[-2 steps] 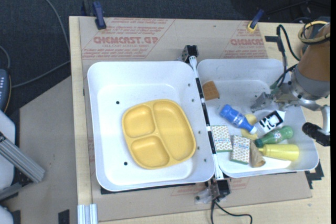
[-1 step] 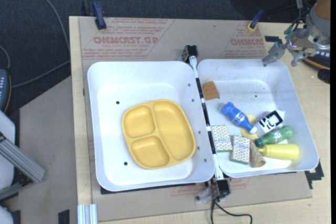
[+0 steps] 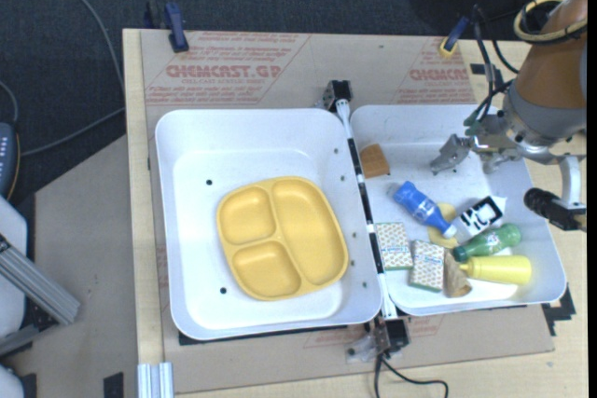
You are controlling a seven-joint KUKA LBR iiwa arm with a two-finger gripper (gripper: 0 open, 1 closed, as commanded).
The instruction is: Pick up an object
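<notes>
Cardboard-topped bench (image 3: 280,61), two shallow white bins. Hand (image 3: 457,154) hovers over the right bin's (image 3: 410,121) far end, grip unclear. Blue bottle (image 3: 422,206) lies just below it.

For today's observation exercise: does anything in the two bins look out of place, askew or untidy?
Nothing looks damaged or spilled. The yellow tray sits askew in the left bin. In the right bin, the blue tube, green bottle, yellow bottle and packets lie jumbled together, some overlapping.
</notes>
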